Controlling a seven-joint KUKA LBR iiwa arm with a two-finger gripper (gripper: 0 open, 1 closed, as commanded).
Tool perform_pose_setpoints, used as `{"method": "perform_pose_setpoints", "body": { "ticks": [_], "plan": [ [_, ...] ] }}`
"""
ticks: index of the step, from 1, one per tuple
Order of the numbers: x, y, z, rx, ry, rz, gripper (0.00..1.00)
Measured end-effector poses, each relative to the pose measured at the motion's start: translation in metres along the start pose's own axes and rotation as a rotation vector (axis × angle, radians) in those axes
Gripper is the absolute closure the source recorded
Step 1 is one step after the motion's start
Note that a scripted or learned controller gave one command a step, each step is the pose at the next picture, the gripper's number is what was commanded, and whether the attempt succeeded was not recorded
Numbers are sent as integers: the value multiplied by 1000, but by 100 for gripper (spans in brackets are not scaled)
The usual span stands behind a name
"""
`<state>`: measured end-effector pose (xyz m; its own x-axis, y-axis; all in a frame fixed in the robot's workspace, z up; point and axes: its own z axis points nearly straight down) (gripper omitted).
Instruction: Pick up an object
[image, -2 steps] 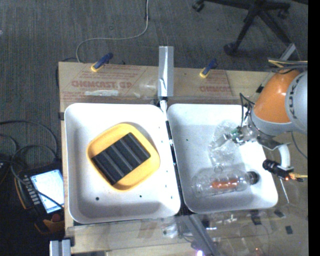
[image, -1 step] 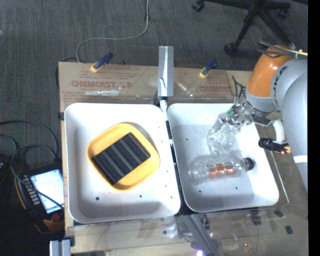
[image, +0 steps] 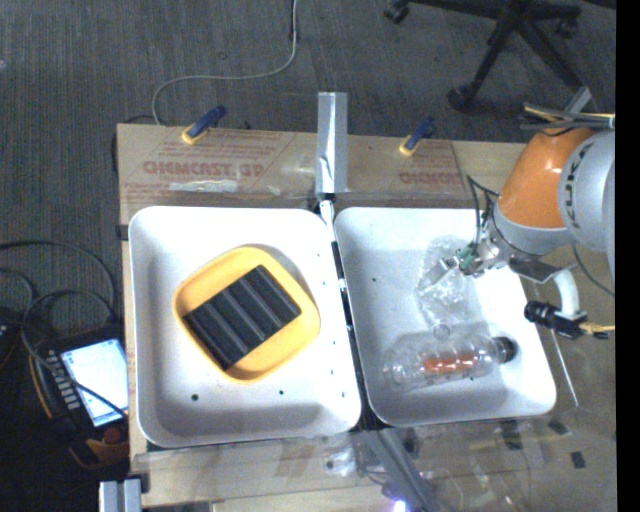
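The gripper (image: 470, 260), finger state indeterminable, sits at the upper right of the right bin (image: 375, 385) on crumpled clear plastic (image: 440, 280); judged advice: descend squarely, close fully on it, avoiding the clear bottle (image: 450, 360) below it in frame.

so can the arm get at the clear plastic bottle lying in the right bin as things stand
Probably yes. The clear plastic bottle lies on its side near the front of the right white bin, with nothing on top of it. The gripper hangs over crumpled clear plastic just behind it, so the way looks free.
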<state>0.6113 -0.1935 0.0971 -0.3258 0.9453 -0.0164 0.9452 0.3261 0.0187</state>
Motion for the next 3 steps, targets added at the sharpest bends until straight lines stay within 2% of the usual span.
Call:
{"method": "perform_pose_setpoints", "body": {
  "ticks": [1,2,3],
  "plan": [
    [41,-19,-2,-5,-2,-82,0],
    [64,-24,-2,-9,-2,-75,0],
    [77,-16,-2,-8,0,-88,0]
  ]
}}
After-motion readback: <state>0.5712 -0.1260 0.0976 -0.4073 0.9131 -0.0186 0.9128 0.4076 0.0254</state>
